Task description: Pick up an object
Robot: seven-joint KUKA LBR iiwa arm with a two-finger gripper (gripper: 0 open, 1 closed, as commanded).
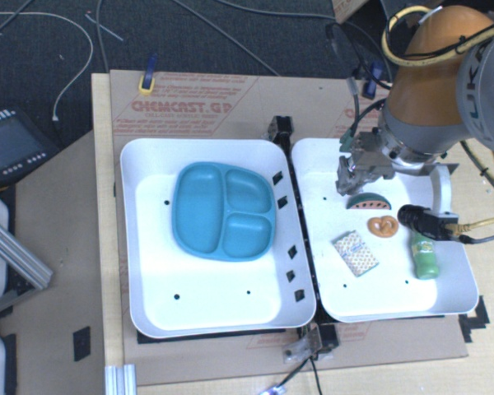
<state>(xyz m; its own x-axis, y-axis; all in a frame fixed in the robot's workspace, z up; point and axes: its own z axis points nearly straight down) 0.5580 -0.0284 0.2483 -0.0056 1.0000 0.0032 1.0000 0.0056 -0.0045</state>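
Note:
My gripper (352, 184) hangs over the upper left part of the right bin (329, 299), its grey body pointing down. Just right of it and a little lower lies a watermelon slice toy (370, 202). Below that sits a small brown pretzel-like piece (384, 225). A patterned white packet (355, 253) lies near the bin's middle, and a green bottle (426, 258) with a black cap lies at the right side. Nothing shows between the fingers.
The left bin (148, 295) holds a blue divided plate (223, 211). Black clips run along the seam between the bins. Cables cross the dark floor at the back, and a yellow cable reaches in from the right edge.

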